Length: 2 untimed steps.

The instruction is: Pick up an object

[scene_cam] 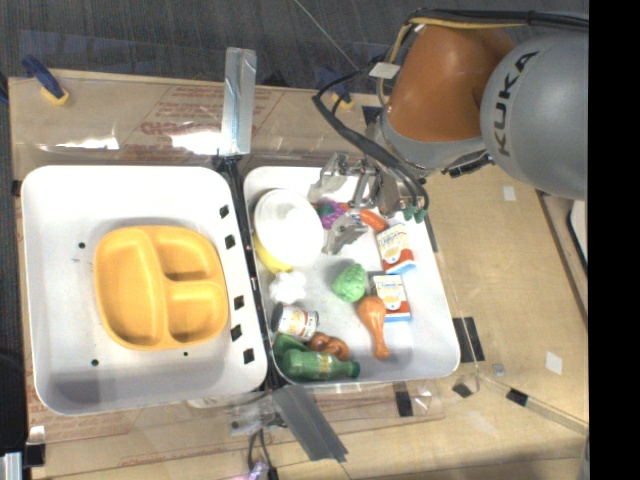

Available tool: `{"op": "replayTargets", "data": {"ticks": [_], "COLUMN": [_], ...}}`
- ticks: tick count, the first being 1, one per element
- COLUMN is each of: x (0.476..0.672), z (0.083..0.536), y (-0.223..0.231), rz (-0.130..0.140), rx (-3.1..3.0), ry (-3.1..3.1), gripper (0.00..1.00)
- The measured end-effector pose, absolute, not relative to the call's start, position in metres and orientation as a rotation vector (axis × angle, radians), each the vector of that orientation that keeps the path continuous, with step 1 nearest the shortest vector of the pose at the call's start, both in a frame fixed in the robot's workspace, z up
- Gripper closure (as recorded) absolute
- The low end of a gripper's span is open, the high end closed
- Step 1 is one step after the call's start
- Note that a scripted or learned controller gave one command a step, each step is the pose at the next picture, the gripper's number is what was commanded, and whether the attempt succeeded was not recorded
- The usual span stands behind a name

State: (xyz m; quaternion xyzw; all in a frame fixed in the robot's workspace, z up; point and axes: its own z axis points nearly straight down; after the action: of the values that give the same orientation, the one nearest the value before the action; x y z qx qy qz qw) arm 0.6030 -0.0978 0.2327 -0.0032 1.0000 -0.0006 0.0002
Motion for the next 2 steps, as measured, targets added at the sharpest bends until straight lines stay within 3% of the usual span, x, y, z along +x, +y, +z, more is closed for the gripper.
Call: {"op": "replayTargets", "data": {"ticks": [1,2], "x": [0.5464,0.547], "z": [0.0918,0.0921], "y": [-0.1808,-0.1792], "rz": [-0.002,-0.001], "rx": [-0.142,-0.147], "ry": [3.137,3.136], "gripper": [0.0,0.0]}}
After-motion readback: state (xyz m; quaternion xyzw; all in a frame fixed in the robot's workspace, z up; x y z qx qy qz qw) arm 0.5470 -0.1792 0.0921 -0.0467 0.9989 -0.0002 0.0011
